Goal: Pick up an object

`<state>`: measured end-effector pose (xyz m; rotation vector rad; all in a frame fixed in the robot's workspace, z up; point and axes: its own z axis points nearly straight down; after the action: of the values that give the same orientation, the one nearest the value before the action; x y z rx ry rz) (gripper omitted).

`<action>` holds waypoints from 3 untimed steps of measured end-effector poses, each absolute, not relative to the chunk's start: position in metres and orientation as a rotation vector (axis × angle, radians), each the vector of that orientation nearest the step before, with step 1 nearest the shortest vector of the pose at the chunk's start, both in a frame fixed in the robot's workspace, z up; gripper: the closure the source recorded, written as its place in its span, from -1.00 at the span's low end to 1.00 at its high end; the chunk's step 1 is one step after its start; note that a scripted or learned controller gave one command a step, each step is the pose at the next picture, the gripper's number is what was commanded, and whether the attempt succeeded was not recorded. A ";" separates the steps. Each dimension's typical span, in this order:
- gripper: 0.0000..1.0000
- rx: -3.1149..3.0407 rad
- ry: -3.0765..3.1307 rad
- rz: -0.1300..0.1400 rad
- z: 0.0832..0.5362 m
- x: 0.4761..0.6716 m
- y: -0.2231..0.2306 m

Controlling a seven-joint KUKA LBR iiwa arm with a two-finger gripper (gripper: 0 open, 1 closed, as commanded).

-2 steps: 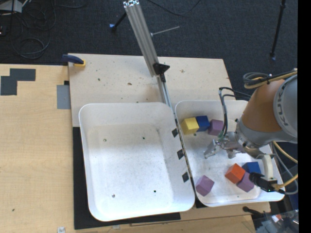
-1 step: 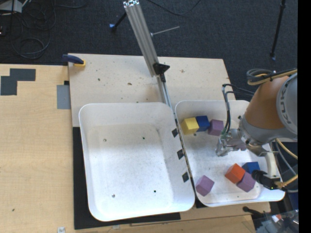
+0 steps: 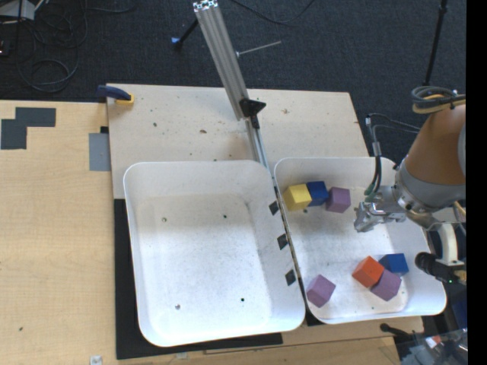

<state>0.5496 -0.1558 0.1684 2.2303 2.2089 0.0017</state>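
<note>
Right bin [image 3: 426,299]: yellow, blue, purple, orange blocks. Gripper [image 3: 367,220] hovers just right of the purple block [image 3: 338,199]; finger state: cannot tell. Step: approach. Your next move: descend onto one block.

Seven small blocks are being held in the right bin [image 3: 426,306]: yellow block [image 3: 297,196], blue block [image 3: 317,192] and purple block [image 3: 338,199] touching along the far side; orange cube [image 3: 368,271], blue cube [image 3: 395,263] and purple cube [image 3: 386,285] clustered near; lone purple block [image 3: 320,290] beside the divider.

Claw [image 3: 370,217] above right bin [image 3: 342,314], near purple cube [image 3: 338,199]
</note>
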 end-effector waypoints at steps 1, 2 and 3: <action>1.00 2.217 2.220 0.004 0.230 0.556 -0.154; 1.00 2.219 2.221 0.002 0.266 0.557 -0.155; 1.00 2.220 2.229 -0.002 0.250 0.568 -0.100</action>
<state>0.5685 -0.0998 0.2499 2.2202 2.2294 -0.0017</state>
